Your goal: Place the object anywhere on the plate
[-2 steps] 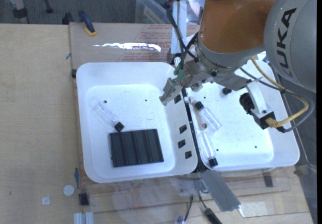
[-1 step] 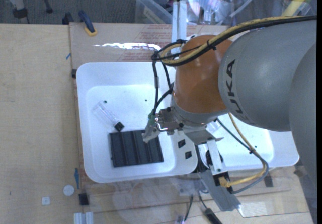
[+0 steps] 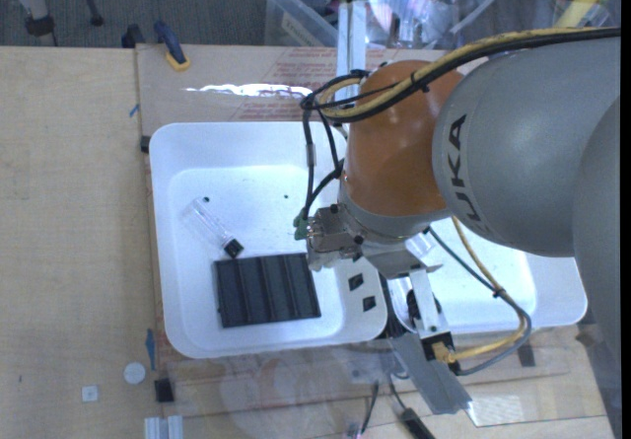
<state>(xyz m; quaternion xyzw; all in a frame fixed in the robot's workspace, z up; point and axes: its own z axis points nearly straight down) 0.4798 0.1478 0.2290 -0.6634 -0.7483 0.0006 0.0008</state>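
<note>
**A:** Where does the object sit?

**B:** It is probably the black bit (image 3: pixel 233 248), just beside the plate's (image 3: pixel 266 289) far left corner. Whether it touches the plate cannot be told. A clear tube (image 3: pixel 209 222) lies a little beyond it, farther from the plate, and it could be the object instead. Neither one is on the plate.

**A:** And the gripper (image 3: pixel 363 291)?

**B:** It hangs off the plate's right edge, under the arm's (image 3: pixel 394 151) orange band. Nothing shows whether it is spread, pressed together or pinching anything.

**A:** So the step in hand is the pick?

**B:** Most likely. The arm should travel across the plate to its far left corner and descend straight over the bit. It should close along the line parallel to the plate's edge, so neither side catches the rim.

**A:** What are the risks?

**B:** The bit is small and may skid across the bin (image 3: pixel 177 161) floor. After lifting it clear, a short move back over the plate's ribbed middle and a low release should keep it from bouncing off.
</note>
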